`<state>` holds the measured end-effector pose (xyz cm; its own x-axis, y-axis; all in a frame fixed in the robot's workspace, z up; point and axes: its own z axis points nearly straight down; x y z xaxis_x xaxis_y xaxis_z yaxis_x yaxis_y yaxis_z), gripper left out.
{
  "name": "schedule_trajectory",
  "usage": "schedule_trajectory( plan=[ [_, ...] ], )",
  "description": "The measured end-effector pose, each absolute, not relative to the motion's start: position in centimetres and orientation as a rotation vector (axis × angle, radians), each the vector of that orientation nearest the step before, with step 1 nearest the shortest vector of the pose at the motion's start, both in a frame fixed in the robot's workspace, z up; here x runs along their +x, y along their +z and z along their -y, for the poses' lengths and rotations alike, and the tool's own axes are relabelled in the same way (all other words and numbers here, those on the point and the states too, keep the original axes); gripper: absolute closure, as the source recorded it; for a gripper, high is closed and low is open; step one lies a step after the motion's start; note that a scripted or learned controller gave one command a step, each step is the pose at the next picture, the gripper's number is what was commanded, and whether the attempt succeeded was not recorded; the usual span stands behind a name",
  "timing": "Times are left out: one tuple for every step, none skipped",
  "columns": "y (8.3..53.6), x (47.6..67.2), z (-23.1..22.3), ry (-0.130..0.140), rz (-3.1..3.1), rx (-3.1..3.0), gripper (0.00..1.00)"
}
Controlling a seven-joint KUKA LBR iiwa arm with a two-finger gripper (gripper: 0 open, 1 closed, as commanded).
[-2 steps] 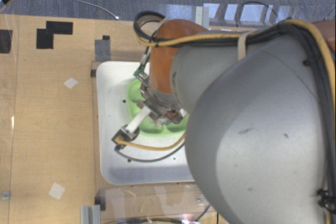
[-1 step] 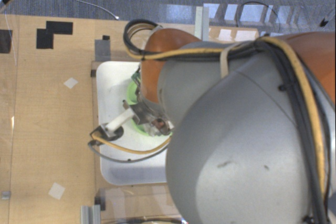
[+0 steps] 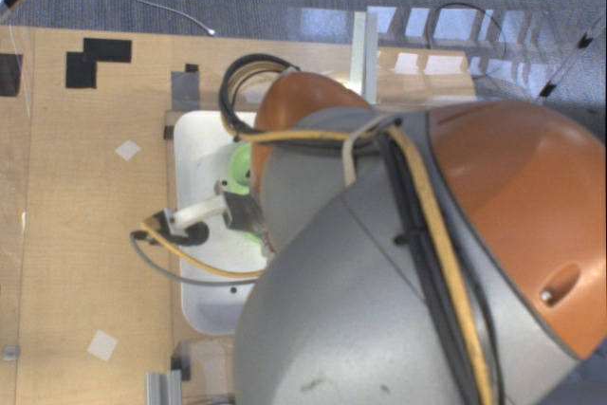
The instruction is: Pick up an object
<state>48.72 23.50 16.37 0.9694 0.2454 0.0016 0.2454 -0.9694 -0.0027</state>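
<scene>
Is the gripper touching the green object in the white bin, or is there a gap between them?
Cannot tell. In the camera view the arm covers most of the green object in the white bin, and the gripper overlaps it, so neither contact nor gap shows plainly.

Green object [image 3: 241,168], in white bin [image 3: 194,142], mostly hidden

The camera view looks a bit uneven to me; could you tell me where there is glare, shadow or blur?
In the camera view, glare streaks the clear panel at upper right; the arm, close to the lens, looks soft and casts shade over the white bin; a green object shows beside it, edges blurred.
</scene>
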Motion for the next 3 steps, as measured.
schedule_trajectory(
  plan=[
    [16.5, 48.7, -23.5, -0.002, 0.32, -3.123, 1.0],
    [17.2, 48.7, -23.5, -0.002, 0.331, -3.122, 1.0],
    [34.0, 49.0, -23.0, -0.013, 0.312, -3.119, 1.0]
  ],
)
